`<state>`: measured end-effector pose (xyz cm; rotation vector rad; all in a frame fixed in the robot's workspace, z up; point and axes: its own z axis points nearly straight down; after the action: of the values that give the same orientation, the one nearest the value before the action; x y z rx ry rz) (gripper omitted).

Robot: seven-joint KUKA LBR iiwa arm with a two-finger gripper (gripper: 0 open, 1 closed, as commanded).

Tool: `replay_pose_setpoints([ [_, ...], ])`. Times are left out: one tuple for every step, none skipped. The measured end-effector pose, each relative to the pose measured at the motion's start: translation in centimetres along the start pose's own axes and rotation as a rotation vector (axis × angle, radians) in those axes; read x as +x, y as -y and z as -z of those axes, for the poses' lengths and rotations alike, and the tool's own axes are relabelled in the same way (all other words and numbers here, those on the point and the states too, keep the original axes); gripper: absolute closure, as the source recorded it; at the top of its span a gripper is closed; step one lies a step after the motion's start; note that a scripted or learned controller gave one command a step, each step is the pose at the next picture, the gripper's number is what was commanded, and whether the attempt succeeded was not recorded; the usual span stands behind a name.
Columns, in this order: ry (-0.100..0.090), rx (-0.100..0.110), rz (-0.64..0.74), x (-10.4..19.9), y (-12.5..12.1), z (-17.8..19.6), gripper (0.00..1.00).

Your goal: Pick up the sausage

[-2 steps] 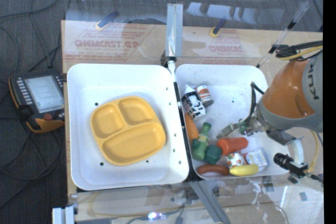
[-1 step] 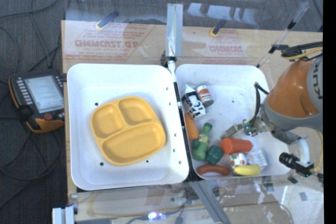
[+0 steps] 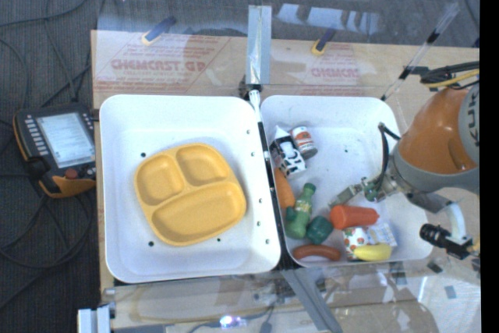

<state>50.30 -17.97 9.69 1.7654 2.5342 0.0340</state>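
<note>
- The surface (image 3: 179, 62) is a pale wood-look board with faded red lettering, and both bins sit side by side on it.
- Left bin (image 3: 117, 191) is a shallow white plastic tray with rounded corners. In it sits a yellow divided plate (image 3: 191, 193), smooth and glossy, three compartments, turned a bit off square.
- Right bin (image 3: 351, 117) is the same kind of white tray, and all the clutter is piled toward its 6 o'clock side.
- The arm (image 3: 440, 140) comes in from 3 o'clock, fat orange band over a grey wrist. The end effector (image 3: 373, 188) is down over the right bin near the toys, but it's small and dark here, so honestly can't tell if it's released or clenched.
- The sausage (image 3: 316, 252) is at about 6 o'clock in the right bin, right by the front wall. Smooth reddish-brown, rounded ends, lying flat with its long axis running 9 to 3 o'clock.
- Just at its 12 o'clock are green plastic veggies (image 3: 304, 218), with an orange carrot (image 3: 283, 187) beside them.
- A red-orange cylinder (image 3: 353, 215) lies at its 1 o'clock, and a yellow banana (image 3: 373, 252) at its 3 o'clock.
- Further back: a black-and-white carton (image 3: 288, 157) and a small can (image 3: 302, 140).
</note>
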Motion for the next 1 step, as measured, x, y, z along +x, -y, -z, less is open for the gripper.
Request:
replay_pose_setpoints([
  [0.004, -0.002, 0.055, -1.84, 0.57, 0.12, 0.0],
])
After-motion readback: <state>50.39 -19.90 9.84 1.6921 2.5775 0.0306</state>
